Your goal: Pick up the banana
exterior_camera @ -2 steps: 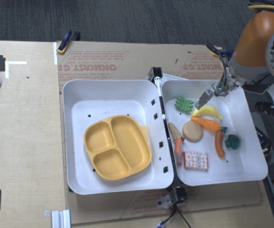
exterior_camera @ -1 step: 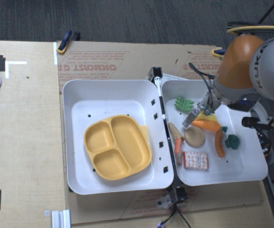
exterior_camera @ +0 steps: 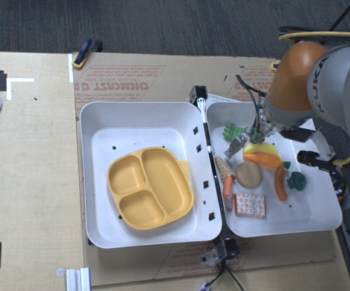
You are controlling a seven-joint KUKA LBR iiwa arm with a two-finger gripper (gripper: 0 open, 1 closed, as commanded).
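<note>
You are looking down on two shallow white bins set side by side. The left bin holds a yellow divided plate with three compartments, lying near its centre. The right bin holds the clutter. The banana lies in the upper middle of this bin, its yellow skin partly covered by the orange carrot touching it at 5 o'clock. The gripper comes in from 2 o'clock and sits just at the banana's 10 o'clock edge; you cannot tell how far its claw is spread. A green leafy toy lies at 10 o'clock from the banana. A round tan piece sits at 6 o'clock, a patterned card lower still, a sausage and a dark green piece toward 4 o'clock.
</note>
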